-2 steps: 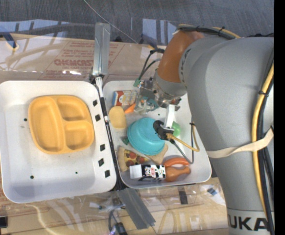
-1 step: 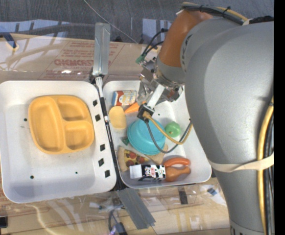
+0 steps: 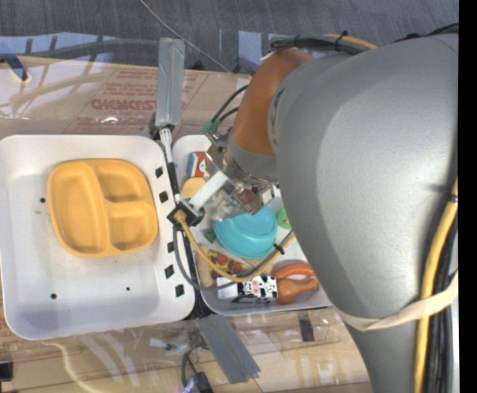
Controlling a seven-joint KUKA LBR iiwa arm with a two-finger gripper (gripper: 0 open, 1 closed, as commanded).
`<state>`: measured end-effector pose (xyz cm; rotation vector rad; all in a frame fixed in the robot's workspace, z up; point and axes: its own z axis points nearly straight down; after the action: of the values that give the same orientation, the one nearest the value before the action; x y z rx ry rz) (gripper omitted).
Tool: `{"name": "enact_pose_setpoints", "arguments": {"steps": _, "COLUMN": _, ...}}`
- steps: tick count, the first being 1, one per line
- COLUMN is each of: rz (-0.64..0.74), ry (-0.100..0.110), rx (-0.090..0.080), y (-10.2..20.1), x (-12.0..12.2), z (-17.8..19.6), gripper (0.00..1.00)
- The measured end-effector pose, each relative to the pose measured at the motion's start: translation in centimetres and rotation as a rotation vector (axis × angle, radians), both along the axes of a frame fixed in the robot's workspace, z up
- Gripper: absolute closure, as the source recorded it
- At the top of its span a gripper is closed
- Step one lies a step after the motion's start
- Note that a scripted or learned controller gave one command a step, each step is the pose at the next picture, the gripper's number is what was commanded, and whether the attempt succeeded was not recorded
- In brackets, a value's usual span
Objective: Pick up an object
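Note:
My gripper (image 3: 237,196) reaches down into the right bin (image 3: 222,301), its wrist just over a teal bowl (image 3: 247,234) at the bin's middle. The big grey arm covers most of that bin. Around the bowl I see a yellow round piece (image 3: 193,188) at the upper left, an orange item (image 3: 296,278) at the lower right, a small black-and-white cow-patterned toy (image 3: 256,289) near the front wall, and a green bit (image 3: 283,218) at the right. The left bin (image 3: 25,301) holds a yellow divided plate (image 3: 102,205).
A cardboard sheet (image 3: 99,97) lies behind the bins. Grey tape strips (image 3: 170,80) run at the divide between the bins, at the back and front. A cable loops from the wrist along the right bin's left wall (image 3: 191,252). Small red and yellow items (image 3: 222,262) lie under the bowl.

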<state>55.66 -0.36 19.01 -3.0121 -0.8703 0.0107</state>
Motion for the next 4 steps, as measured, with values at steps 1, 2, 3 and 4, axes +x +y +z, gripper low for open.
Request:
{"name": "enact_pose_setpoints", "arguments": {"steps": 1, "rz": -0.262, "ry": -0.005, "rx": -0.004, "y": 1.8, "x": -4.6, "z": 6.2, "gripper": 1.00}}
{"name": "enact_pose_setpoints", "arguments": {"steps": 2, "rz": -0.178, "ry": -0.007, "rx": -0.004, "y": 3.0, "x": -6.9, "z": 8.9, "gripper": 1.00}}
{"name": "enact_pose_setpoints", "arguments": {"steps": 3, "rz": -0.173, "ry": 0.002, "rx": -0.006, "y": -1.8, "x": -8.2, "z": 1.5, "gripper": 1.00}}
{"name": "enact_pose_setpoints", "arguments": {"steps": 4, "rz": 0.045, "ry": -0.008, "rx": -0.004, "y": -2.7, "x": -8.0, "z": 7.7, "gripper": 1.00}}
